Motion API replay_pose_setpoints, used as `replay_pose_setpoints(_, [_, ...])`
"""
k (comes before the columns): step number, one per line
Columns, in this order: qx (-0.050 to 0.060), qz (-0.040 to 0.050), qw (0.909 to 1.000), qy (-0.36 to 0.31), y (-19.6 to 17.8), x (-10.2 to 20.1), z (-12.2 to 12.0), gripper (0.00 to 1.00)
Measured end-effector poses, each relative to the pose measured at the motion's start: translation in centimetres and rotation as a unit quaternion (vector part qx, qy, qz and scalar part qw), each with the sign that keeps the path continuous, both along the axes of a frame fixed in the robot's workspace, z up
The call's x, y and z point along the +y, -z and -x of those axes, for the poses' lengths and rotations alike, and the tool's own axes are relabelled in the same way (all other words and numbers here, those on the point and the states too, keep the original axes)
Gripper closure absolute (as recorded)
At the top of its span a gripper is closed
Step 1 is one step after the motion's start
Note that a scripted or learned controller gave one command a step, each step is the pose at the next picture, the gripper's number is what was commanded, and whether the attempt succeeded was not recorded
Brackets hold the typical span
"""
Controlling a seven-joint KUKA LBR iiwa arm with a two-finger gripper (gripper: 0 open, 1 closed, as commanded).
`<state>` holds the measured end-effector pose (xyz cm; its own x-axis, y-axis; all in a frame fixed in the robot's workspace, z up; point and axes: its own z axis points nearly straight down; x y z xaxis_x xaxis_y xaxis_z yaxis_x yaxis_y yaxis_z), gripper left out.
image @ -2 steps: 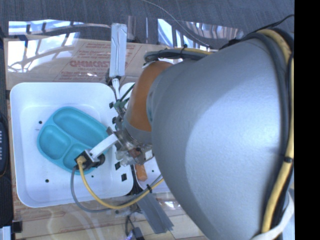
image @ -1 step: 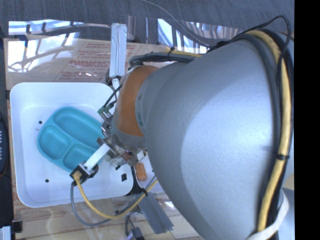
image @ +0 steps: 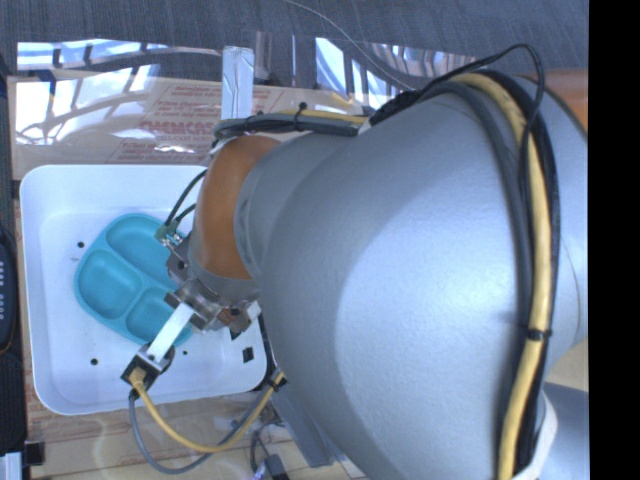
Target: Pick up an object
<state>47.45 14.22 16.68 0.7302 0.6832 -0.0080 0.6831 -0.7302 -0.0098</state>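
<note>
A light blue divided plate (image: 122, 280) lies flat in the left white bin (image: 45, 218), towards its middle. The grey arm with its orange band (image: 235, 208) reaches in from the right and covers the plate's right edge. The wrist hangs over the bin's right half, just above the plate's right side. The gripper itself is hidden under the wrist.
The arm's large grey body covers the right bin and most of the bench's right side. Brown cardboard with red print (image: 170, 118) lies behind the left bin. A yellow cable (image: 190, 438) loops in front of the bin's near edge.
</note>
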Motion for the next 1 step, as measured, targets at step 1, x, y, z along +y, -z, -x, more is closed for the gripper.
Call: replay_pose_setpoints(1, [0.000,-0.0007,0.9973,-0.074,1.05,0.71,0.06,1.00])
